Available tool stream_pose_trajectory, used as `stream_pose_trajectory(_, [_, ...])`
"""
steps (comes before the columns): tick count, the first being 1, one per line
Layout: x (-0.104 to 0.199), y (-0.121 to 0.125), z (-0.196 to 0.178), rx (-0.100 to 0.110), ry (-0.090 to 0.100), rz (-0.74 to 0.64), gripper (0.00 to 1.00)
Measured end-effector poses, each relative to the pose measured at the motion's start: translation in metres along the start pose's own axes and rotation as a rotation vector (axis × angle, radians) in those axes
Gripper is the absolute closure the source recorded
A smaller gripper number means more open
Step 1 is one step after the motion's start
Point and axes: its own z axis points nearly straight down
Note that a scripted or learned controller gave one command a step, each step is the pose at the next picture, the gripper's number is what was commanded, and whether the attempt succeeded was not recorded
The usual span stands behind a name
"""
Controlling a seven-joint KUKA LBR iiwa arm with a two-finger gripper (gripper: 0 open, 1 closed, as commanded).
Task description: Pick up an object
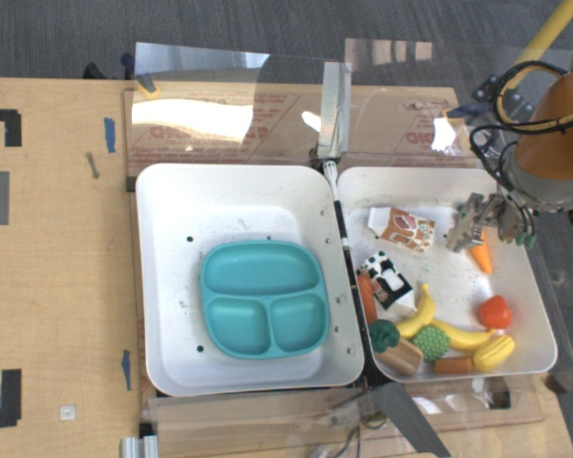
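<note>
The claw (479,225) hangs at three o'clock over the right bin (544,327), its tips just above the carrot (481,256); whether they are apart or together I cannot tell. The teal plate (264,298) lies in the left bin (162,256).
</note>
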Motion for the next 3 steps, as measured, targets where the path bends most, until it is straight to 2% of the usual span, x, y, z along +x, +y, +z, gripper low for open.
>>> stream_pose_trajectory(1, [0.006,0.076,-0.118,-0.004,0.003,0.149,1.00])
stream_pose_trajectory(2, [0.008,0.072,-0.111,0.000,0.014,0.154,0.00])
stream_pose_trajectory(3, [0.012,0.107,0.000,0.001,0.017,0.310,0.00])
